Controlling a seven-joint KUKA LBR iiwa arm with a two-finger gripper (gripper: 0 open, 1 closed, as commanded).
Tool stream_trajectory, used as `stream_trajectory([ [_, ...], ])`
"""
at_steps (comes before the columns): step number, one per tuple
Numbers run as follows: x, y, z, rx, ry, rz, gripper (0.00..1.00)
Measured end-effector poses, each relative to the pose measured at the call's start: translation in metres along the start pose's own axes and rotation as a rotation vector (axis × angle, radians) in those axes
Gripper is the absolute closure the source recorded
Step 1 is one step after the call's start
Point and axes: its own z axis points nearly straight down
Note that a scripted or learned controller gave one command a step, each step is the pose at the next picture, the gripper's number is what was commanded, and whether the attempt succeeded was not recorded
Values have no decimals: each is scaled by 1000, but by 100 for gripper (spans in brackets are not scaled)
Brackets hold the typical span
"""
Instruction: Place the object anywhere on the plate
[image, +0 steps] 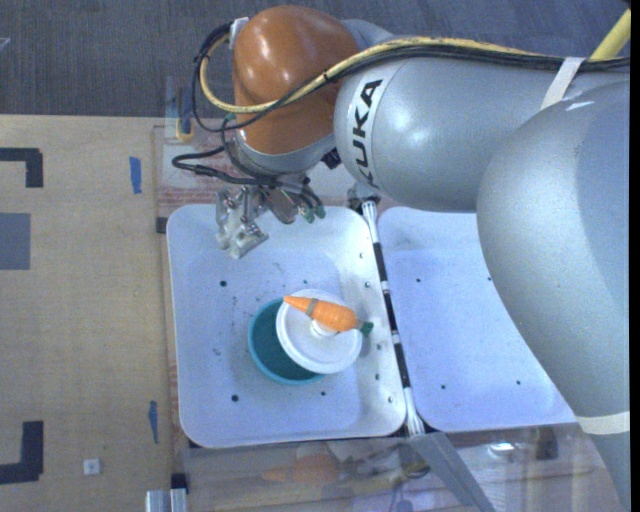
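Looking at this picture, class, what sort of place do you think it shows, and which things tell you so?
Probably a robotics lab test bench. A large grey KUKA arm with an orange band reaches over two shallow white plastic bins, and a toy orange carrot lies on a small white plate, like a practice object.

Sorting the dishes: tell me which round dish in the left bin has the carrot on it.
The white plate. The carrot lies across its upper rim. The teal bowl sits partly under the plate on its left and carries no carrot.
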Motion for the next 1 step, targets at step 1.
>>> stream_trajectory([
  [1,-1,-1,-155,-1,0,-278,100],
])
